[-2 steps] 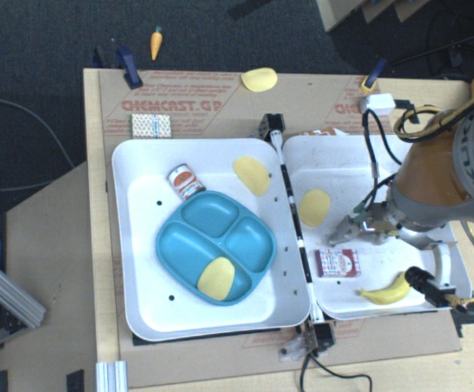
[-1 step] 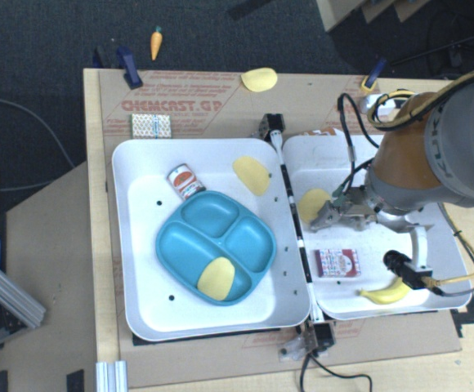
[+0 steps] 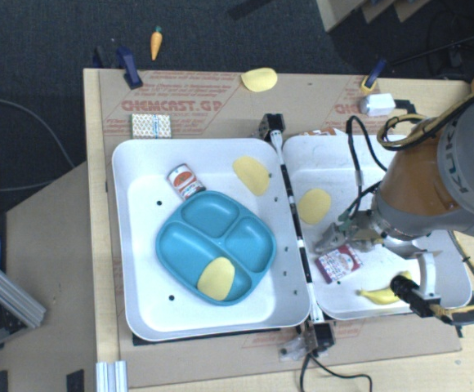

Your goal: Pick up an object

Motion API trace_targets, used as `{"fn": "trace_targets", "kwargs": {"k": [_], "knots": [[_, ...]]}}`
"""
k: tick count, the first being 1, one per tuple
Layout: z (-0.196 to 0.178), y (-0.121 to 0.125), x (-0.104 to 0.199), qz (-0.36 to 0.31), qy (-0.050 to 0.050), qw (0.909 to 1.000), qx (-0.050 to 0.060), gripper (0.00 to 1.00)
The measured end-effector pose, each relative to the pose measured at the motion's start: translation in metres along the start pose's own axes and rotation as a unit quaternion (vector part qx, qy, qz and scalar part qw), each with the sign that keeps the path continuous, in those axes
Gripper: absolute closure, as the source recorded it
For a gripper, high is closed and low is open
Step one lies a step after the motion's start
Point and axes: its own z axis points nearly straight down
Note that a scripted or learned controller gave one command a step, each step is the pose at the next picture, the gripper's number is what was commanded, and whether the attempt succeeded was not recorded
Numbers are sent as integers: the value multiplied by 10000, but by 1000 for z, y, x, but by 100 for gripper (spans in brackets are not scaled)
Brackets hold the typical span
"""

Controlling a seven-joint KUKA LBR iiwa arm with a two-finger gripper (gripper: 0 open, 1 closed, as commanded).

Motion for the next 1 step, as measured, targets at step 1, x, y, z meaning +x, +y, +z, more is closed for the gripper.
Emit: {"fn": "trace_targets", "kwargs": {"k": [1], "knots": [[-10, 0, 0, 2, -2, 10000, -9, 100]]}}
